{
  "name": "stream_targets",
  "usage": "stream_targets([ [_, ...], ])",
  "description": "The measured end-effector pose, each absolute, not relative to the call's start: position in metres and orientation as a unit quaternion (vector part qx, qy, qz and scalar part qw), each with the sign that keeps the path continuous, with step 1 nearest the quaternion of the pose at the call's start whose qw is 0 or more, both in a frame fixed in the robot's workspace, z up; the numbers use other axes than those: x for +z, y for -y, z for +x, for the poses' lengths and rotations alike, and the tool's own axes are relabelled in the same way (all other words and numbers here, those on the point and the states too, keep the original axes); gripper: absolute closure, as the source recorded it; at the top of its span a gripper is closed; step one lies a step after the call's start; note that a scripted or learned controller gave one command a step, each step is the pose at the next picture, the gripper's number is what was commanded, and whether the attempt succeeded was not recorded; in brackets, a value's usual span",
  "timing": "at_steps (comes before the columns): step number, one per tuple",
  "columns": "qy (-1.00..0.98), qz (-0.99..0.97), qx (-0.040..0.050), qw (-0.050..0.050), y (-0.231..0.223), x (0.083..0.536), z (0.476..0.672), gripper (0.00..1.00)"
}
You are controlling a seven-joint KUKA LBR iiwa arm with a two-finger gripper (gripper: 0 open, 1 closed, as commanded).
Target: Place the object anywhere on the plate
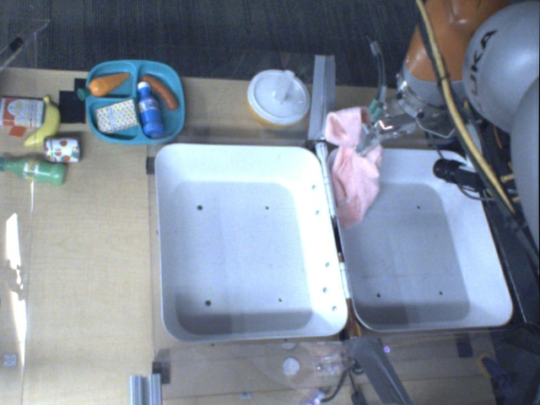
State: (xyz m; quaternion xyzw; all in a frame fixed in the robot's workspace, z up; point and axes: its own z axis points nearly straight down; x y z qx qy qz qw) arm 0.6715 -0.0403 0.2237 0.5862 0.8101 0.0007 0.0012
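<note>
A pink cloth (354, 180) hangs at the far left corner of the right bin (439, 260), its lower end drooping toward the bin floor beside the divider between the bins. My gripper (369, 135) is at the cloth's upper edge, shut on it, and the cloth bunches up around the fingers. The blue divided plate (172, 81) sits on the bench beyond the left bin, far to the gripper's left. It holds a toy carrot, a sausage, a small blue bottle and a cracker piece.
The left bin (240, 243) lies between the gripper and the plate. A yellow bowl with a white lid (278, 97) stands behind the bins. A banana (44, 123), a small can (62, 149), a green bottle (34, 170) and a carton (18, 112) lie at the bench's left.
</note>
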Motion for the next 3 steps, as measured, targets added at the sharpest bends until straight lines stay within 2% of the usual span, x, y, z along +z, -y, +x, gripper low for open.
stream_targets([
  [3, -1.000, 0.023, 0.0012, 0.000, -0.087, 0.203, 0.594, 1.00],
])
